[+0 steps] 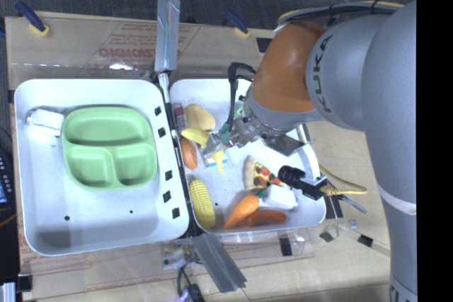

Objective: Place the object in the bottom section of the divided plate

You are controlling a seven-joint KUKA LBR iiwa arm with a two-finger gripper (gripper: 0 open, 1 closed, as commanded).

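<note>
Pick phase: gripper (pixel 218 143), finger state indiscernible, apparently over a banana (pixel 194 135) in the right bin (pixel 306 212); next, a secure grasp before transfer to the divided plate (pixel 110 146).

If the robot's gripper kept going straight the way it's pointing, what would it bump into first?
Probably the yellow banana-shaped toy, which lies just ahead of the gripper as it points down and left in the right white bin. Depth is hard to judge from above, so it might meet the bin floor beside it instead.

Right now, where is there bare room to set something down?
The green divided plate has all three sections bare, and the left bin floor below it is free. The right bin is crowded with toy food: corn, carrot, pizza slice.
</note>
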